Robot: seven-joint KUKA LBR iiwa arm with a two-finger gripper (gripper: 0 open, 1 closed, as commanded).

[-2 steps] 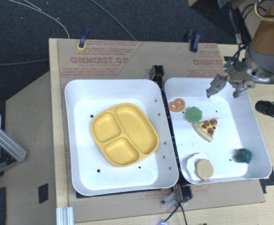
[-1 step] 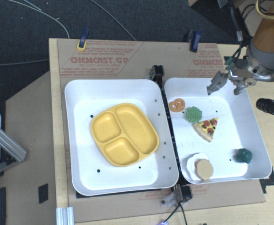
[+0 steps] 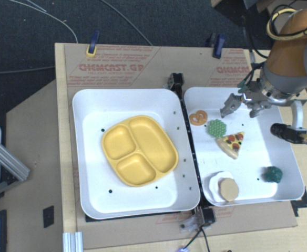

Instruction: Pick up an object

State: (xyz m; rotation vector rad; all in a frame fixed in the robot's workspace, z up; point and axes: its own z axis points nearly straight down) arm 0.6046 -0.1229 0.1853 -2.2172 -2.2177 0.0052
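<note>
Brown board is lying under two white bins. A yellow divided plate is being held by the left bin. Scattered in the right bin are a pretzel, a green ball, a pizza slice, a round cookie and a dark green lump. The gripper is being kept above the bin's far end, fingers spread apart, nothing clamped.

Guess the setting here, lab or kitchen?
Likely a robot lab: toy food such as a pizza slice lies in a white bin on a clamped board, with the pincer above it.
</note>
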